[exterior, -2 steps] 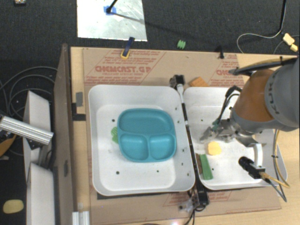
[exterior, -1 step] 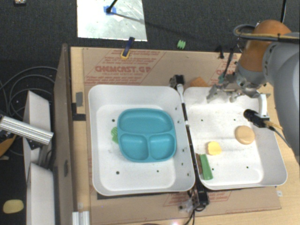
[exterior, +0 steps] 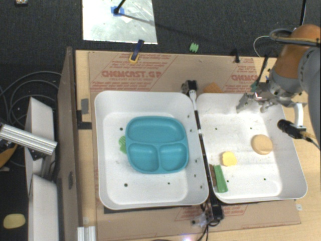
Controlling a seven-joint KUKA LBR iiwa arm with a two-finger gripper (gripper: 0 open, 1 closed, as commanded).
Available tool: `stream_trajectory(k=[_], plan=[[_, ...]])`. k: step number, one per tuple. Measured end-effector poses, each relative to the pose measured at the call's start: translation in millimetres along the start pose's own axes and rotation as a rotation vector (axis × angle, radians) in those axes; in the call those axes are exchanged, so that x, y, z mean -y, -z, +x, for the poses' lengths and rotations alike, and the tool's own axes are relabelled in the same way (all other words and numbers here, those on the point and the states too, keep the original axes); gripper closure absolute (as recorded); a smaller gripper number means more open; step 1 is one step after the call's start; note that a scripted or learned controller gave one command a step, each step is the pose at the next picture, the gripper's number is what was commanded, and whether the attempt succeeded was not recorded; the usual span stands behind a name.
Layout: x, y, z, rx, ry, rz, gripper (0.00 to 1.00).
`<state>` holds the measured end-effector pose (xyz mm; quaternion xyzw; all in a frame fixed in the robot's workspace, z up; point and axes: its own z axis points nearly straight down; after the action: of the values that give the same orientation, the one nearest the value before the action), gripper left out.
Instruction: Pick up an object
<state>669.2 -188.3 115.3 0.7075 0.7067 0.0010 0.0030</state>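
Note:
The right bin [exterior: 281, 185] holds three loose objects. A tan round piece [exterior: 262, 144] lies toward its right side, a small yellow block [exterior: 229, 158] near the middle front, and a green stick [exterior: 219, 178] along the front left wall. My gripper [exterior: 254, 103] hangs over the back of this bin, well behind the tan piece. Its fingers are spread open with nothing between them. The grey arm with its orange band [exterior: 296, 54] comes in from the upper right.
The left bin [exterior: 108, 185] carries a teal divided plate [exterior: 156, 143] with a green item [exterior: 122, 143] peeking from under its left edge. A black part [exterior: 290, 128] sticks out by the right bin's right wall. Cables and metal parts lie left of the bench.

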Motion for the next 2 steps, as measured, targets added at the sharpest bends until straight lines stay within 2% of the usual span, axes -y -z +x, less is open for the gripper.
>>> stream_trajectory(k=[1, 2], plan=[[51, 95, 14, -0.001, 0.001, -0.004, 0.0], [77, 18, -19, -0.003, -0.001, 0.009, 0.0]])
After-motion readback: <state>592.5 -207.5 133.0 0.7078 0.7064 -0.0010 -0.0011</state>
